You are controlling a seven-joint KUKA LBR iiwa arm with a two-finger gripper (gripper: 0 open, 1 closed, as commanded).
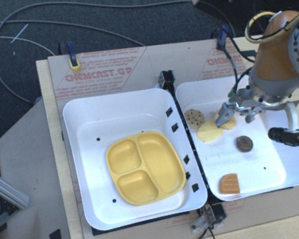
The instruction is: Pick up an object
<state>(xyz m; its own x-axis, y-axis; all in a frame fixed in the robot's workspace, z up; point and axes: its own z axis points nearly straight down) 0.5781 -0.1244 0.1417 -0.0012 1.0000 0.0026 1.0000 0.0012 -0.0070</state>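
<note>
Camera view: I see the left shallow white bin (88, 153) holding a yellow three-compartment plastic tray (145, 167), lying flat near its middle. The right shallow white bin (295, 164) holds four small pieces: a pale yellow round flat disc (209, 132), an orange-tan wedge block (230, 184) near the front wall, a speckled tan cookie (194, 117), and a small brown round piece (244, 143). My gripper (226, 117) sits low over the disc's right edge; whether its fingers are apart or together, I cannot tell.
</note>
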